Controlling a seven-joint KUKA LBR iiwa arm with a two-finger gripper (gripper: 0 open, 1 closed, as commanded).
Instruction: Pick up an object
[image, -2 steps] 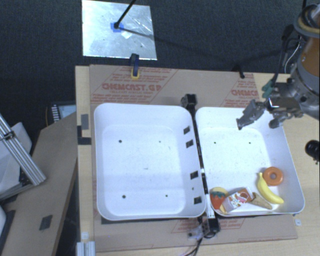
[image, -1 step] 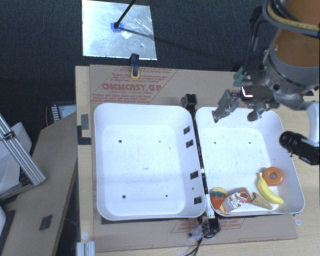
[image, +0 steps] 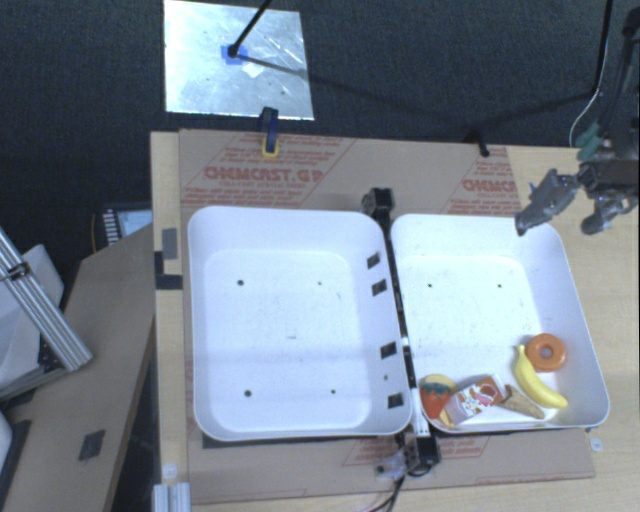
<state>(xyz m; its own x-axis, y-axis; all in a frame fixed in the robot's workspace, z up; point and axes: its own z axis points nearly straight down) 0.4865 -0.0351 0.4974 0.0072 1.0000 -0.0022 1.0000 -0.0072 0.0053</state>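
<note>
Bench (image: 330, 170): tan board with red lettering, bearing two shallow white bins side by side, joined by black clips along the shared edge.

Left bin (image: 215, 400): white floor with a few small dark dots.

Right bin (image: 470, 235): all objects sit bunched in its near right corner.

Gripper (image: 566, 208): at the view's right edge, above the far right corner of the right bin, well apart from the objects. Two grey fingers are spread with a clear gap between them; nothing sits in the gap. The arm behind it is cut off by the frame edge.

Banana (image: 535, 381): yellow, lying flat near the right wall. Long axis runs from far-left to near-right, curving; upper tip points toward the bin's far side, just beside the orange ring, lower end toward the near right corner.

Red-and-white packet (image: 474, 397): flat, against the near wall, left of the banana. Print too small to read.

Orange ring (image: 546, 351): round, dark centre, touching or just beside the banana's upper end; cannot tell which.

Orange-red round item (image: 436, 391): left of the packet, at the near wall; shape hard to make out.

Small tan piece (image: 522, 404): between packet and banana; identity unclear.
</note>
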